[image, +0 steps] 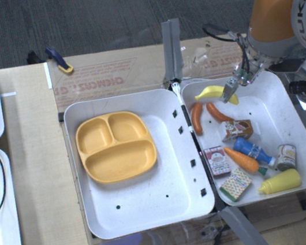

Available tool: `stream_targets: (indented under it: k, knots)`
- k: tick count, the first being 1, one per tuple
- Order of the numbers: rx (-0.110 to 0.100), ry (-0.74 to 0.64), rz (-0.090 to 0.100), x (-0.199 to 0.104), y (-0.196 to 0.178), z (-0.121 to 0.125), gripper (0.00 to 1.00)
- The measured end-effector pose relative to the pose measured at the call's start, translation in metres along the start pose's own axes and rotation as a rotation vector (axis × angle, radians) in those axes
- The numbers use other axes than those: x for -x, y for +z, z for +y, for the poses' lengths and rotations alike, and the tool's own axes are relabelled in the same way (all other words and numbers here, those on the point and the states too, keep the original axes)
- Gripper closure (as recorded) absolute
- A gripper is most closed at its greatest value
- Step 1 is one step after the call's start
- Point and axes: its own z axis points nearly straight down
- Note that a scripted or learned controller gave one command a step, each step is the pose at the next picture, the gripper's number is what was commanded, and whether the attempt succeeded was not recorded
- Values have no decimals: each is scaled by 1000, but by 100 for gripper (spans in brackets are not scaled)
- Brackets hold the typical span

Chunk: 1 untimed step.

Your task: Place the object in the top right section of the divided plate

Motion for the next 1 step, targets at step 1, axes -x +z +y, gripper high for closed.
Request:
stream_targets:
  k: [1]
  knots:
    - [-1,-90,0,-104,0,48,100]
